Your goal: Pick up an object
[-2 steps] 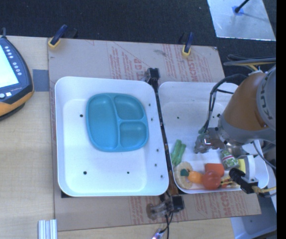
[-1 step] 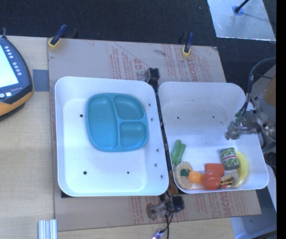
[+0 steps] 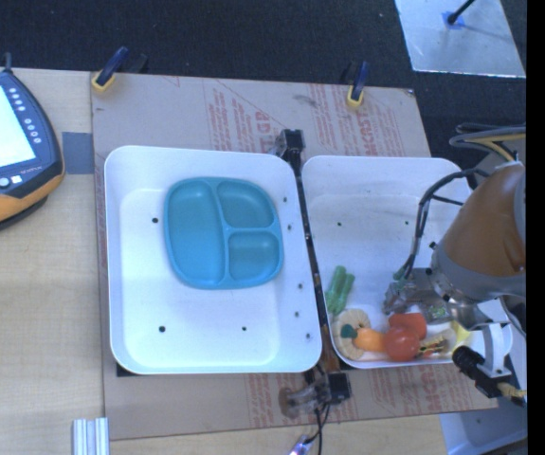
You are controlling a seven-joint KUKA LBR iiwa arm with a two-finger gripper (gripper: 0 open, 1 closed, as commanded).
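Observation:
A cluster of toy food lies at the front of the right bin point(image 3: 367, 197): a green piece point(image 3: 337, 289), a round tan piece point(image 3: 351, 327), an orange carrot-like piece point(image 3: 370, 339), a red tomato-like piece point(image 3: 405, 336) and a small yellow piece point(image 3: 455, 333). My gripper point(image 3: 408, 299) hangs low in this bin, just above and behind the red piece. Its tips are dark and blurred against the bin floor. Whether it touches the red piece is not clear.
The left bin point(image 3: 130, 254) holds a blue divided plate point(image 3: 223, 231). A tablet-like pendant point(image 3: 7, 150) lies at the far left of the bench. Blue and yellow clamps point(image 3: 109, 69) point(image 3: 355, 83) sit along the back edge. The arm's orange band point(image 3: 488, 224) overhangs the right bin's right side.

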